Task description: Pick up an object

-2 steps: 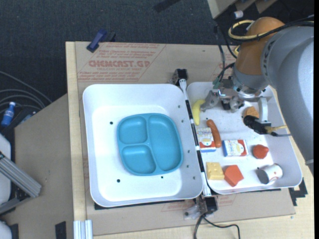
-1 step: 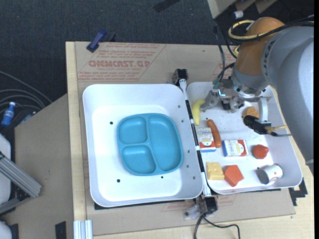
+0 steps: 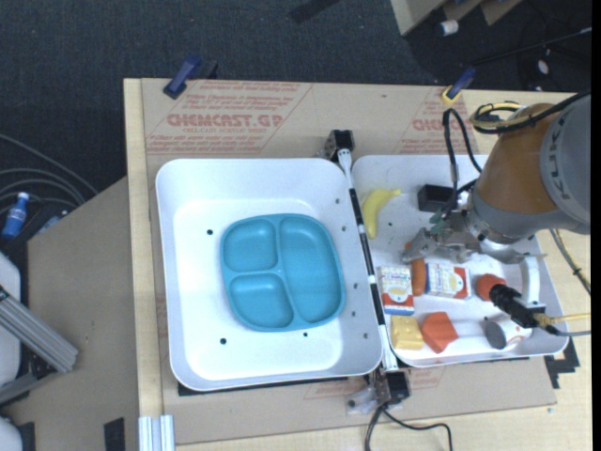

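A yellow block [image 3: 405, 334] and an orange block [image 3: 438, 332] lie side by side, touching, at the 6 o'clock edge of the right bin [image 3: 409, 169]. Just beyond them, toward 12 o'clock, a narrow carton [image 3: 395, 286] with a red label sits against the bin's 9 o'clock wall. A wide carton [image 3: 447, 280] lies just beside it at 3 o'clock, and a red-orange piece [image 3: 488, 287] lies further out at 3 o'clock. In the left bin [image 3: 178, 252], a blue divided plate [image 3: 282, 271] rests at the centre. The pincer [image 3: 439, 241] hangs over the middle of the right bin, at the cartons' 12 o'clock side; I cannot tell whether it is open or closed. A banana [image 3: 377, 210] lies at 10 o'clock in that bin, near the wall. Both bins rest on the desk [image 3: 282, 111].
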You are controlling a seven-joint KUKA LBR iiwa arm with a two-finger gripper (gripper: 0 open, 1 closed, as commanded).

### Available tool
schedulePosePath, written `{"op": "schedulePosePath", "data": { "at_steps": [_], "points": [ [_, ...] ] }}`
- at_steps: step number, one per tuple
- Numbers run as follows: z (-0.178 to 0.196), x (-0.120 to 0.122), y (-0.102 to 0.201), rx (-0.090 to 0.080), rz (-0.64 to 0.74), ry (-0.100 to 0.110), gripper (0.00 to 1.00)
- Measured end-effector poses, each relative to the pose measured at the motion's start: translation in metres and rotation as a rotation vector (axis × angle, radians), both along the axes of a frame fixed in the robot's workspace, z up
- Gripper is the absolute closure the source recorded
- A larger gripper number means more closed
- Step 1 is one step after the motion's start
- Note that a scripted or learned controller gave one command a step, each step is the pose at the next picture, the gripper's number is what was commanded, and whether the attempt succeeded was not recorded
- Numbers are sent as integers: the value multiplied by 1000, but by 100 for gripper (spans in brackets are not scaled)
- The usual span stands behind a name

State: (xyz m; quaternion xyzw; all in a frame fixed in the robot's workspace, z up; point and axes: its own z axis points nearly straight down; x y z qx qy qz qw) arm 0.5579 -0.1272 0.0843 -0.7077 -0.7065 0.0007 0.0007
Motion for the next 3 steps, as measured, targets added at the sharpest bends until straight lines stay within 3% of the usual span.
{"op": "schedulePosePath", "data": {
  "at_steps": [1, 2, 3],
  "points": [
    [10, 1, 1, 1, 0, -3, 100],
    [101, -46, 90, 1, 4, -3, 100],
    [158, -14, 161, 1, 3, -2, 100]
  ]
}}
